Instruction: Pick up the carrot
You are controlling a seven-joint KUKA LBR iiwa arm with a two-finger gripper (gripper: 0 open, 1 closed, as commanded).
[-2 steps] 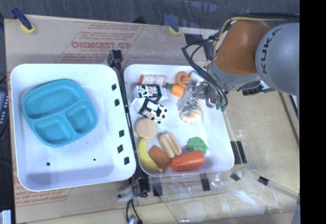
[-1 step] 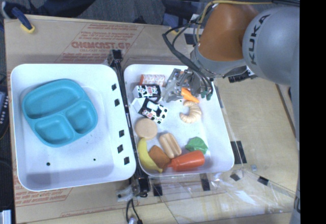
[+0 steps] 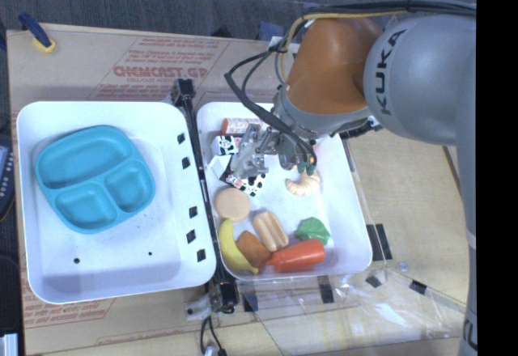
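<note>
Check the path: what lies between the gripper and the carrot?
In the camera view, the gripper hangs over the right bin's upper part; the carrot lies at its near edge. Between them sits the hot dog bun, with the round cookie just left of that line.

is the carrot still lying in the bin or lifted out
Lying in the bin. The carrot rests on the right bin's floor near its front wall; the gripper is apart from it.
</note>
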